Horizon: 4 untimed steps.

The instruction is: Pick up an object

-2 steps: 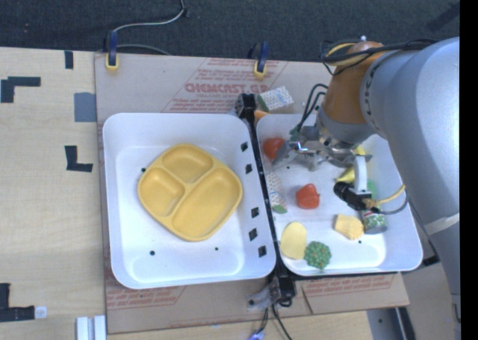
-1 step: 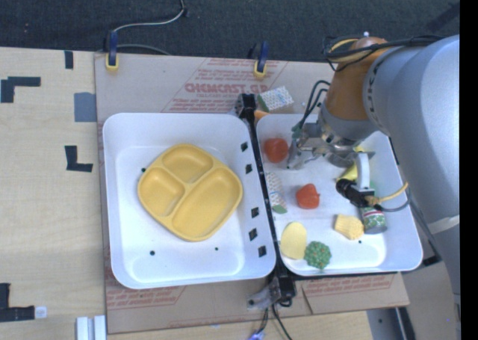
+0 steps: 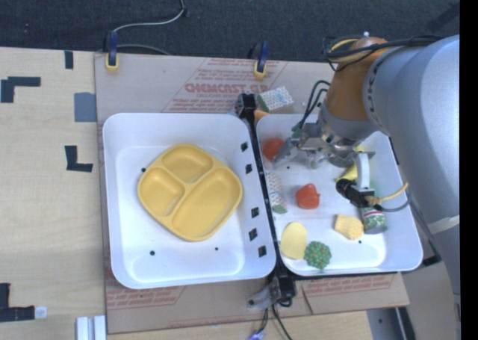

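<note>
- The counter (image 3: 45, 181) is pale wood on the left, with a brown cardboard sheet (image 3: 209, 88) under two shallow white bins set side by side.
- The grey arm (image 3: 426, 107) comes in from the right, with its orange band (image 3: 345, 96) above the wrist, over the upper part of the right bin.
- The left bin (image 3: 119, 241) carries one yellow divided plate (image 3: 190, 191), lying flat and turned at a slant, near the bin's middle.
- The right bin (image 3: 399, 252) carries the small things of the task, scattered across its floor.
- The hand (image 3: 317, 150) hangs low over the upper middle of the right bin; whether it is open or closed cannot be told from this slant, and nothing can be seen gripped in it.
- A red-orange piece (image 3: 271, 147) lies just left of the hand, near the wall between the bins.
- A red tomato-like piece (image 3: 308, 196) sits below the hand, apart from it, about mid-bin.
- A pale yellow oval piece (image 3: 293, 239) lies near the bin's lower left, with a green broccoli-like piece (image 3: 318, 255) just beside it on the right.
- A yellow wedge (image 3: 347, 226) rests toward the lower right, touching or nearly touching a small can (image 3: 373, 220).
- A yellow and white item (image 3: 360, 172) lies by the right wall, under the arm's edge; its kind is unclear.
- Two yellow clamps (image 3: 112, 60) hold the cardboard's far edge.
</note>
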Each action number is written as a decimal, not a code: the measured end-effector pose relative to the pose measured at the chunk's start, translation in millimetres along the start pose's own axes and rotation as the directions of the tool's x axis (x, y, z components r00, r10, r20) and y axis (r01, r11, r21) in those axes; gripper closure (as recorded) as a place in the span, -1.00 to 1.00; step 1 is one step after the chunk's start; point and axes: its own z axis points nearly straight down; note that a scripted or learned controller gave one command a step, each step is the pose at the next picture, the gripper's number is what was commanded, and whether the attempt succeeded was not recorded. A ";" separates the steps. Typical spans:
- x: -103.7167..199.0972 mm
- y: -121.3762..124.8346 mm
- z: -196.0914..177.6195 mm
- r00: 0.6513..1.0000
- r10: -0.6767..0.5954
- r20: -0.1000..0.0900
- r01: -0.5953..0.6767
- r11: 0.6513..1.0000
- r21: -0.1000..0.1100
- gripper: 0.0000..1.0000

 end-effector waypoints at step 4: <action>4.0 8.6 -8.3 1.000 -0.001 0.000 0.001 1.000 0.004 1.00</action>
